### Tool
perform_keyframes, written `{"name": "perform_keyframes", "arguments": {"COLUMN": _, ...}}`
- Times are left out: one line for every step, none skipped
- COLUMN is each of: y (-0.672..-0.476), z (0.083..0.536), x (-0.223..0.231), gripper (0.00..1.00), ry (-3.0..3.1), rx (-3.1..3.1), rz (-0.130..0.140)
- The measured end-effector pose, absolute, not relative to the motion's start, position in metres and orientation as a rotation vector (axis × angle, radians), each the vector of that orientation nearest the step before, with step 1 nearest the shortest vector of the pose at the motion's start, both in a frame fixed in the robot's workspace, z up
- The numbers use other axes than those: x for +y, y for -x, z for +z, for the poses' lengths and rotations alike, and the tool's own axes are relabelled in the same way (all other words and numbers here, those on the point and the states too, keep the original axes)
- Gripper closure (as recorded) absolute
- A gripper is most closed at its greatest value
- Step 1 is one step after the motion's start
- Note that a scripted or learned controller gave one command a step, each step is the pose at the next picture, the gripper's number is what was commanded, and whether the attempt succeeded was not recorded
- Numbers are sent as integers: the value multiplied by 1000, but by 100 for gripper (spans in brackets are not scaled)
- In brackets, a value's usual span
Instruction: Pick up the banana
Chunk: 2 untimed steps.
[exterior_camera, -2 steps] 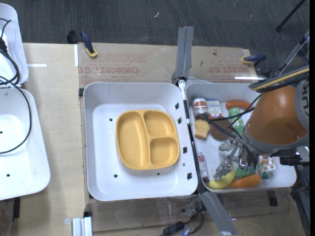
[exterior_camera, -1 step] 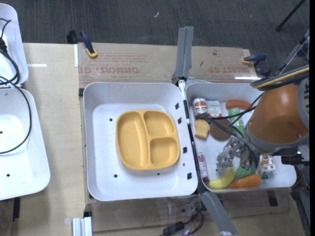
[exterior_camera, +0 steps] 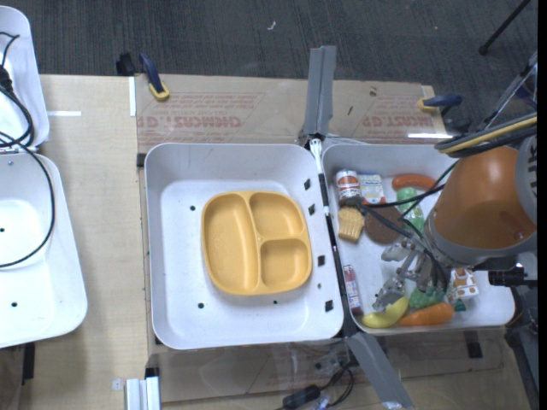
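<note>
One cam, fixed above the bench, looking down at a slant. Far side of the scene sits at frame top: dark floor, then the cardboard sheet [exterior_camera: 256,109] w/ red print. Near bench edge runs along frame bottom. Mid-distance framing, wide enough to take in both white bins whole: left bin [exterior_camera: 171,254] w/ the yellow divided tray [exterior_camera: 255,242] about frame centre, right bin [exterior_camera: 496,310] toward the right edge. The KUKA arm [exterior_camera: 483,203] comes in from frame right, close under the lens, so it looms large and covers part of the right bin. White panels [exterior_camera: 34,254] cut off at frame left.
</note>
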<state>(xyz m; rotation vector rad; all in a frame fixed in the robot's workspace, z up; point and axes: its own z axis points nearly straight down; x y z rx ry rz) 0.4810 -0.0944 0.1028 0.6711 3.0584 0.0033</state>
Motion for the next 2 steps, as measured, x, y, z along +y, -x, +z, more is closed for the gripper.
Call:
{"name": "perform_keyframes", "arguments": {"y": -509, "z": 91, "x": -122, "gripper": 0, "ry": -1120, "rx": 2934, "rz": -1}}
{"name": "perform_keyframes", "arguments": {"y": -476, "z": 91, "x": -151, "gripper": 0, "ry": -2129, "rx": 2314, "rz": -3}}
